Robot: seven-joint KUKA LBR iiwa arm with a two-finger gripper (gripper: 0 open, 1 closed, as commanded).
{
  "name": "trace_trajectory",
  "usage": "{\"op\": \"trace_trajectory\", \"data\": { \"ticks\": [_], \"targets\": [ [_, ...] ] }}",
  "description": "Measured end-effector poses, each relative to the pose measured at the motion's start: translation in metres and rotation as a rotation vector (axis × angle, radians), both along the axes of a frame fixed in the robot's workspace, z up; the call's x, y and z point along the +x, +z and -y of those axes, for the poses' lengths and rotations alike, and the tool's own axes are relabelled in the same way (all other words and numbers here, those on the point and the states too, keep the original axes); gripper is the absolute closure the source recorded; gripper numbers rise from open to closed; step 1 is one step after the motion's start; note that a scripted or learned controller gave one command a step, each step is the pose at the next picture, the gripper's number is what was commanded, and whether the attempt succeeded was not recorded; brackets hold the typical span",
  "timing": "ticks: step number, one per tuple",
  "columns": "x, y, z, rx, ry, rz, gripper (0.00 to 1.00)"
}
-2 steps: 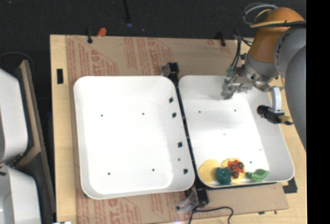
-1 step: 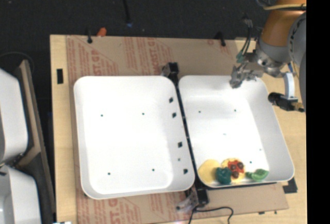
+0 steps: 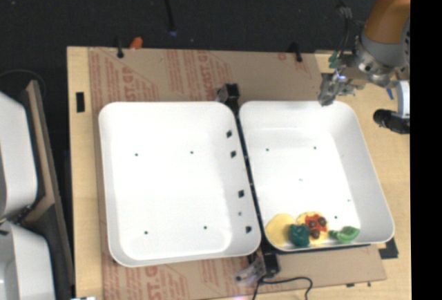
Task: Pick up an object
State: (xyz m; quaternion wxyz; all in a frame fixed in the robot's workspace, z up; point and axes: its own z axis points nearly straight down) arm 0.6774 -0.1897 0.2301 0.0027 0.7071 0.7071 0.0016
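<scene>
Arm enters from 3 o'clock; gripper (image 3: 334, 90) hangs over the far rim of the right bin (image 3: 359, 129), at roughly 1 o'clock in the view. Claw state: cannot tell, too small and dark to read. Targets sit well apart from it, clustered in the bin's near corner at about 5 o'clock: yellow piece (image 3: 278, 227), teal object (image 3: 299, 236), red object (image 3: 316, 222), green object (image 3: 345, 233), all close or touching. Left bin (image 3: 114, 174) holds no target. Judgement: to do the pick well, travel across the bin toward 5 o'clock, choose the green object at the cluster's edge, descend clear of the near wall, centre before closing.
</scene>
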Motion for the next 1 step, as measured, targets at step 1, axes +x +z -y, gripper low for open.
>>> {"op": "trace_trajectory", "data": {
  "ticks": [1],
  "targets": [
    [-0.0116,0.0027,-0.0447,0.002,0.003,-0.004,1.0]
  ]
}}
